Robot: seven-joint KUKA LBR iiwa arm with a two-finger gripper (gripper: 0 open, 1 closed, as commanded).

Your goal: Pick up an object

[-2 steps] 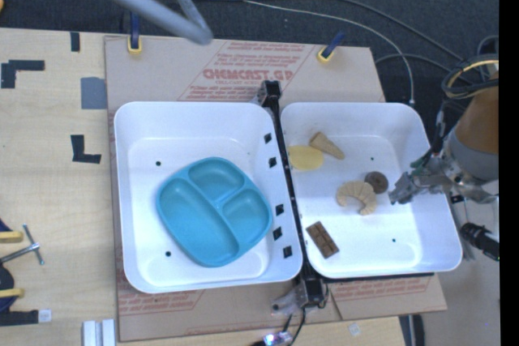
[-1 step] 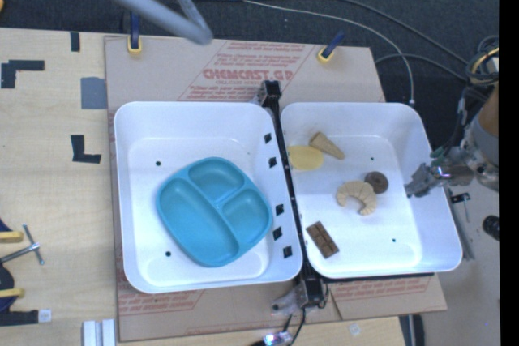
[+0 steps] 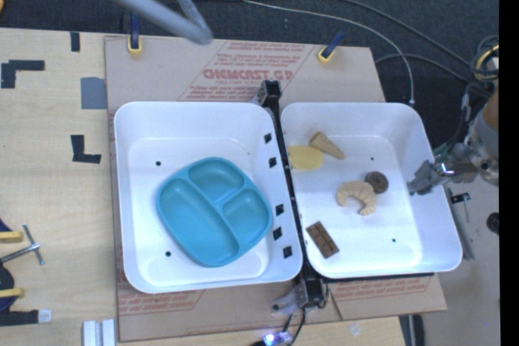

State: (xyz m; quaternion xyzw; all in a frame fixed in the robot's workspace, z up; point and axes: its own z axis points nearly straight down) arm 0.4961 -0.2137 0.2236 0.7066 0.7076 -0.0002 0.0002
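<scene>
single fixed camera above the bench, looking down at a slant, left bin (image 3: 134,174) and right bin (image 3: 405,174) both framed

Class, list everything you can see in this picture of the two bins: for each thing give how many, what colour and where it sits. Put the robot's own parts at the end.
White bins: 2, white, side by side on the bench.
Divided plate: 1, blue, three compartments, in the left bin.
Croissant: 1, tan, middle of the right bin.
Doughnut: 1, dark brown, touching the croissant's right side.
Cone: 1, tan, upper part of the right bin.
Round flat piece: 1, pale yellow, just left of the cone.
Chocolate bar: 1, brown, lower left of the right bin.
Cardboard sheet: 1, brown with red print, under the bins.
Clamps: 2, blue and yellow, at the cardboard's far edge.
End effector: 1, grey, over the right bin's right rim.
</scene>
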